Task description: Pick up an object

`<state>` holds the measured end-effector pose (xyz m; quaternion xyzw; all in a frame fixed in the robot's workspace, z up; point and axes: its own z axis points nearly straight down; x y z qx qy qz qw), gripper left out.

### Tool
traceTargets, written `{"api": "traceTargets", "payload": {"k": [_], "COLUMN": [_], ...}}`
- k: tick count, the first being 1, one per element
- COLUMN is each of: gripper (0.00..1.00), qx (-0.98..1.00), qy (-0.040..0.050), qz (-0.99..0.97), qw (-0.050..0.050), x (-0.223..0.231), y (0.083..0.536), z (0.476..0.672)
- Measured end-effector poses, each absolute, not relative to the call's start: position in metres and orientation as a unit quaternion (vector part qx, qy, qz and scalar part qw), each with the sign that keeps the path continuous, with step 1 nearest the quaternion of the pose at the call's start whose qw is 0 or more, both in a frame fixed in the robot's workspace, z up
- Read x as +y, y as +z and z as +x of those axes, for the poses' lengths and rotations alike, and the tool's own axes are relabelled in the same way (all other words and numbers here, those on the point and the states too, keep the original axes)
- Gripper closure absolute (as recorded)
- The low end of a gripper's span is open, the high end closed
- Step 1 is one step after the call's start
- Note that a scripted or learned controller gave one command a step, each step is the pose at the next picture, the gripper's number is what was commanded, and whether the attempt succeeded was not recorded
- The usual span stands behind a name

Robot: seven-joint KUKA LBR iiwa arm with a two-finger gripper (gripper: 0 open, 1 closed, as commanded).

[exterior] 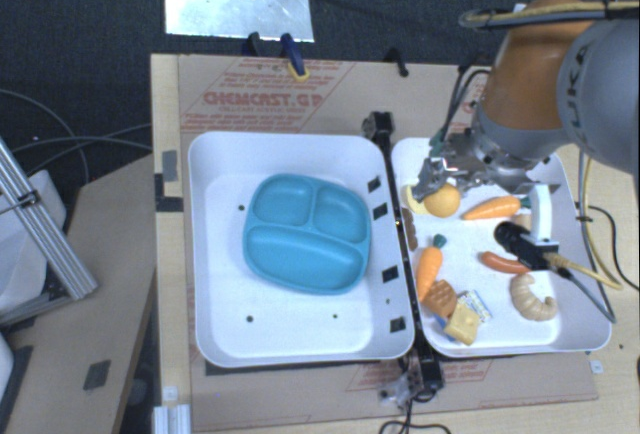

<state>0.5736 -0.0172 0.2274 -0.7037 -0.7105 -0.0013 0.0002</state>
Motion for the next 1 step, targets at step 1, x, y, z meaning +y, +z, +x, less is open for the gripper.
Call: {"api": "traceTargets", "payload": {"k": [1], "gripper": [1.00], "qx": [-0.710], "qy": [-0.0008], "qz": [-0.704], "qw": [0.000], "x": [0.0021], "y": [0.2337], "z": [0.5672]}}
